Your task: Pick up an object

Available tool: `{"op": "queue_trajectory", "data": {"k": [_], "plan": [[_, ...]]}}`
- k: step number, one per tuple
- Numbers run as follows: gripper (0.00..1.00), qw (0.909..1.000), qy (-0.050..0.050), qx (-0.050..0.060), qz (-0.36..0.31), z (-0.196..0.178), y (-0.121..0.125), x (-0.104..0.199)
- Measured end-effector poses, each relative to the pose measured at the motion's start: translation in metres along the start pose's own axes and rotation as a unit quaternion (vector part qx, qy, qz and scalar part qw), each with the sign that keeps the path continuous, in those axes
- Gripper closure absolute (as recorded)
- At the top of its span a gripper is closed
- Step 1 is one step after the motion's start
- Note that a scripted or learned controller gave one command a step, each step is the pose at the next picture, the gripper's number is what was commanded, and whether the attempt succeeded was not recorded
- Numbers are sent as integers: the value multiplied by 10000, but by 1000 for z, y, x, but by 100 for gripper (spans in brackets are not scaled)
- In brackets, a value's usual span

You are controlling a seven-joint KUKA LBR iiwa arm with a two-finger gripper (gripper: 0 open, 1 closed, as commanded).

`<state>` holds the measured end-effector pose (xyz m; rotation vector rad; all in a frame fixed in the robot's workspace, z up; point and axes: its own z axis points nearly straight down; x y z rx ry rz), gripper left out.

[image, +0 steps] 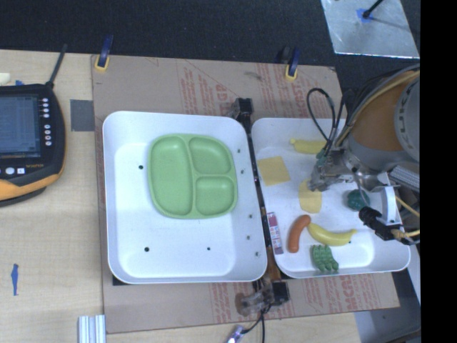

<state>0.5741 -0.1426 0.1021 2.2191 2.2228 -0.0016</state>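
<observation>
Cardboard covers the wooden bench (43, 249), and on it two shallow white bins sit side by side. At the far left a handheld controller (25, 145) with a dark screen rests on the wood. The left bin (128, 256) holds a green divided plate (191, 176), lying flat toward its far side.

The right bin (285, 263) carries the small things: a flat yellow square (273, 170) near its left wall, a red sausage (298, 233) nearer the front, a small yellow wedge (310, 200) in the middle, a long pale yellow piece (308, 146) at the far side, a banana (330, 234), a green leafy toy (325, 259) at the near edge, and a teal lump (356, 199) to the right.

The gripper (323, 177) hangs low over the middle of the right bin, just beyond the wedge. Nothing shows between its tips, and whether it is spread or closed cannot be told from this angle.

The step looks like the descent toward a target, most likely the wedge. The next move calls for centring over that piece, lowering to the bin floor and closing without nudging the neighbours.
</observation>
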Motion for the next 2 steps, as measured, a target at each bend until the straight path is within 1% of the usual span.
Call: {"op": "queue_trajectory", "data": {"k": [1,2], "plan": [[0,10000,0,1,0,0,0,0],[100,10000,-10,-14,-4,-10,0,-1]]}}
